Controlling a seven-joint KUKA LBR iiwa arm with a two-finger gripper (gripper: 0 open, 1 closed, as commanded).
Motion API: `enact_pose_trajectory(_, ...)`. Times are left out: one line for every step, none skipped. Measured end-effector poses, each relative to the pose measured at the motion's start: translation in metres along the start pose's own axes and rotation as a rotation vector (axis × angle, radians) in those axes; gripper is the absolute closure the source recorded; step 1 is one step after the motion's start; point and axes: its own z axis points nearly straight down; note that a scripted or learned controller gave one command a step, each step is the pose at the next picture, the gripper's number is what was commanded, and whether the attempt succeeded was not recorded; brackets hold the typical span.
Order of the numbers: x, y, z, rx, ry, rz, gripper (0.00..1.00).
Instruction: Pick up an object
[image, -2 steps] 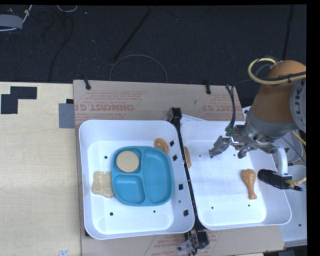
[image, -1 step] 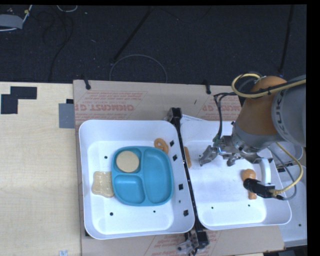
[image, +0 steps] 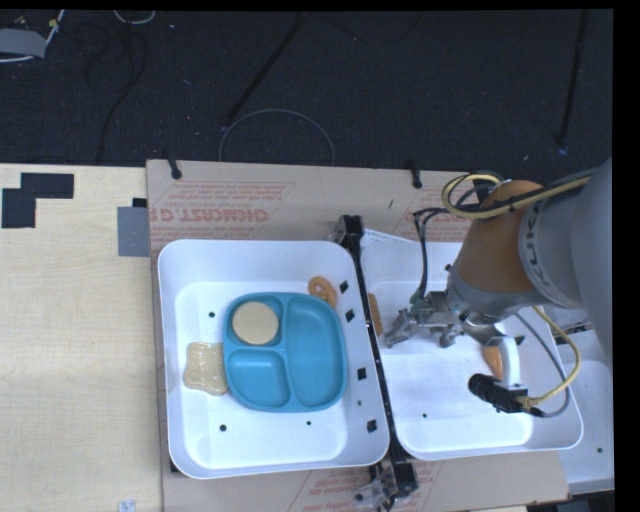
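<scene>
The bench (image: 80, 330) — pale wood — bears two white bins (image: 190, 420) side by side.

left bin (image: 190, 300): white plastic, looking smooth with a soft sheen
right bin (image: 450, 420): showing the same smooth white plastic
blue tray (image: 300, 360): plastic, smooth, appearing matt to slightly glossy
round piece in the tray (image: 254, 322): tan, looking matt and smooth
pale piece beside the tray (image: 205, 367): cream, appearing matt and a little rough
bench top (image: 70, 340): showing pale wood grain, matt
board under the bins (image: 250, 200): looking like brown printed cardboard, matt
arm (image: 560, 250): grey casing looking smooth, orange band (image: 495, 250) shining slightly
gripper (image: 425, 325): appearing as bare grey metal
</scene>
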Motion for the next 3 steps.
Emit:
enact_pose_trajectory(-0.002, 0.000, -0.013, -0.001, 0.000, 0.006, 1.00)
enact_pose_trajectory(-0.012, -0.004, -0.066, -0.009, -0.002, 0.002, 1.00)
enact_pose_trajectory(-0.023, -0.002, -0.122, -0.011, -0.003, 0.006, 1.00)
